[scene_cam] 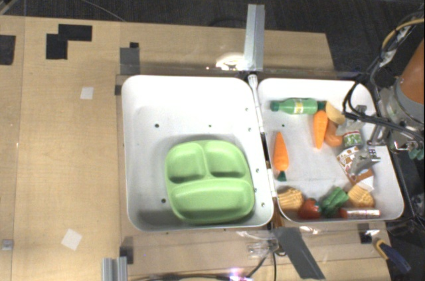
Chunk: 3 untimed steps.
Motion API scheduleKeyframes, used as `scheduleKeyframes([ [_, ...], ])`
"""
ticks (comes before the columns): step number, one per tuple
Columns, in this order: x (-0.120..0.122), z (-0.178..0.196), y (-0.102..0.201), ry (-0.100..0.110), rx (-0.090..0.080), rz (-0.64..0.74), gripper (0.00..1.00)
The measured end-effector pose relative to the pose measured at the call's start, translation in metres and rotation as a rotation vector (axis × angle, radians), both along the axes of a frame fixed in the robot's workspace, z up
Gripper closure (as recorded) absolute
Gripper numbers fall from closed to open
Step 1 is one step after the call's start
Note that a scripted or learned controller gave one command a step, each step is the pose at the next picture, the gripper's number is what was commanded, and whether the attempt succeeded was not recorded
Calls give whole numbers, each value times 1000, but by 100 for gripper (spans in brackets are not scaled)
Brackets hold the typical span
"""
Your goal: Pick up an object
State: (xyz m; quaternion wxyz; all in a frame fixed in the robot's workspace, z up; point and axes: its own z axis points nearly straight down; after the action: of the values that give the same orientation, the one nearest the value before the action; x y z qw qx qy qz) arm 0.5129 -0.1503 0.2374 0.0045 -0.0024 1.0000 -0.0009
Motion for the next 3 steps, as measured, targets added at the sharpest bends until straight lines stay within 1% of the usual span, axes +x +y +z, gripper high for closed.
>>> scheduleKeyframes([
  [1,1,-106,-22,10,3,15,0],
  [2,29,-147,25,-8,-1,62,0],
  [3,25,-146,66,-10,0,-29,0],
])
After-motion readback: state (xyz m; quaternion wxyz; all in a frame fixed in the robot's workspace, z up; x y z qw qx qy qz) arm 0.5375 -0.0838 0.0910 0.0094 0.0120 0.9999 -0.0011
